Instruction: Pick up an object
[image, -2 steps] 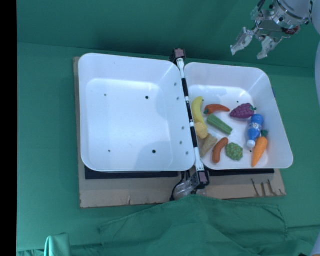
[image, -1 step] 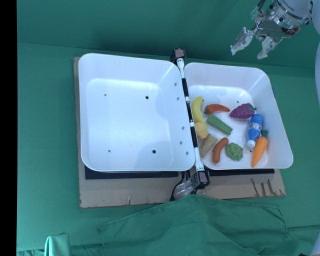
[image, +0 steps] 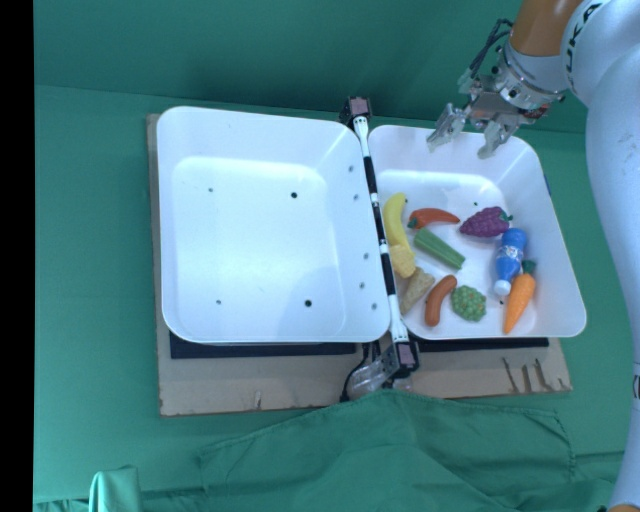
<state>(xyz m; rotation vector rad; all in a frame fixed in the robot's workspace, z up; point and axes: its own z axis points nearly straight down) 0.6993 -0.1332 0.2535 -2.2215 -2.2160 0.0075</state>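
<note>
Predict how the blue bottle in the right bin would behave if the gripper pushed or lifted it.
The blue bottle lies on its side, so a push would probably roll it. Its smooth, rounded body may slip between fingers. It looks like a light toy, likely easy to lift.

Robot lab, green-draped bench (image: 90, 300), two white bins (image: 200, 130), cardboard base (image: 250, 395), toy food

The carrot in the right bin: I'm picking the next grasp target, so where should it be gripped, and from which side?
Probably the carrot is best gripped across its thick orange upper half, coming straight down from above. It lies flat, tapering toward the near edge, so the tip gives little to hold. The blue bottle lies close by its leafy end, so close across the width just below there. The gripper hovers open over the bin's far edge.
</note>
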